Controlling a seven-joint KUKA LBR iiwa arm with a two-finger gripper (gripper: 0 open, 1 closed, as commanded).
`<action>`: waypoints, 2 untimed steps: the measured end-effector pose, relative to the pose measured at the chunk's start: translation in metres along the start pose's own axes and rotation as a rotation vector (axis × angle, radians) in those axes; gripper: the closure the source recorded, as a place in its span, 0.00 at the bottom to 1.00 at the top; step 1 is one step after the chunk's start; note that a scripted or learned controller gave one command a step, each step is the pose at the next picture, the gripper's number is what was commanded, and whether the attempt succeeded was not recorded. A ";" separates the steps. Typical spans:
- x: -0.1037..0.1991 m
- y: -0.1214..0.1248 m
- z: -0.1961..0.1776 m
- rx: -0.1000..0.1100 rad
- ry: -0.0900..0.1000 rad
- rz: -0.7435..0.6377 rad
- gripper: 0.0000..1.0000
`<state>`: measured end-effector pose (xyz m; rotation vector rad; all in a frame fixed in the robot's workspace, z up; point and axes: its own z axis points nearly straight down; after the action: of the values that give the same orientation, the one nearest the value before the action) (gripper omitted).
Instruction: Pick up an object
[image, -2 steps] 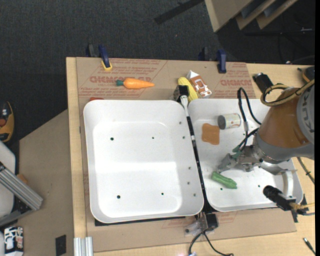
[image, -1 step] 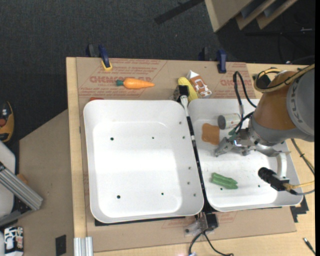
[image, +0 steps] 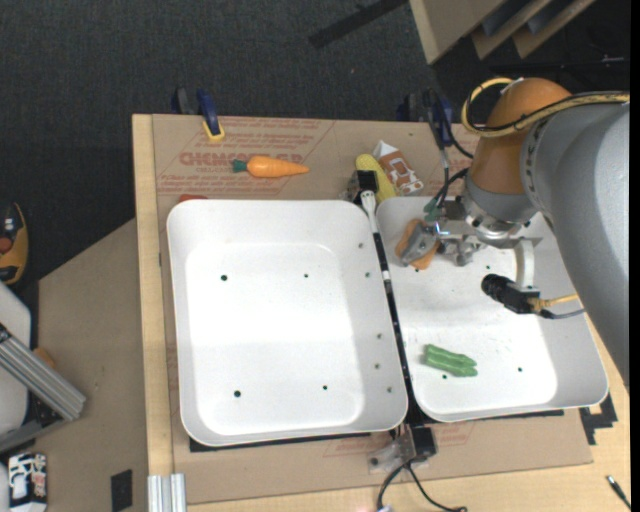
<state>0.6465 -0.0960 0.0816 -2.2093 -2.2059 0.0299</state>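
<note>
My gripper (image: 441, 243) is low in the far-left corner of the right bin (image: 560, 385), under the grey arm with the orange band. A small orange-brown object (image: 413, 246) lies right against its left side; whether it is gripped cannot be made out. A green pod-shaped object (image: 450, 361) lies loose on the right bin's floor, nearer the front and well apart from the gripper.
The left bin (image: 200, 330) sits beside the right one, sharing a middle rim. Behind the bins, on the cardboard, lie a toy carrot (image: 272, 168), a yellow item (image: 374, 176) and a small carton (image: 401, 171). A black cable plug (image: 505, 292) hangs over the right bin.
</note>
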 end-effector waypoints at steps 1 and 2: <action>-0.001 -0.001 -0.011 -0.007 0.001 0.002 1.00; -0.001 -0.001 -0.011 -0.007 0.001 0.002 0.00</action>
<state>0.6454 -0.0969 0.0922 -2.2139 -2.2068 0.0213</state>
